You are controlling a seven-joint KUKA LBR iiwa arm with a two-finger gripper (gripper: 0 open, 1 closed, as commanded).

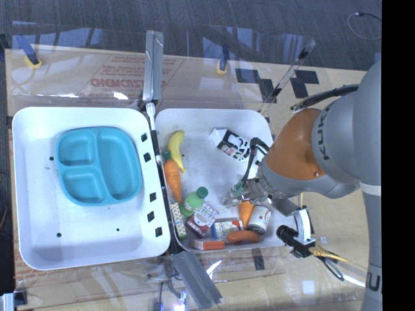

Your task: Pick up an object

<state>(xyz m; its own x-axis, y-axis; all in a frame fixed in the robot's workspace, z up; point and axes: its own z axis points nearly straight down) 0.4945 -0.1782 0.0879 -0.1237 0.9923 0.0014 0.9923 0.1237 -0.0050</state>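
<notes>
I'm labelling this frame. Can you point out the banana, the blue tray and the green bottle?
banana [176,149]: camera view, middle of its curve.
blue tray [98,164]: camera view, central divider.
green bottle [193,201]: camera view, its body.

Floor [194,5]: dark grey carpet with a fine ribbed weave runs across the top of the view.
Cable [364,23]: a thin loop lies on the carpet at the upper right.
Counter [97,76]: pale wood-coloured top, red print showing on it behind the left bin.
Clear panel [214,50]: a see-through sheet stands along the far side, catching bluish glints.
Yellow clips [31,60]: one at the far left, another near the middle of the far edge.
Metal bar [153,67]: grey strip running back from between the bins.
Light: even and soft, overhead, with faint reflections on the sheet.
</notes>
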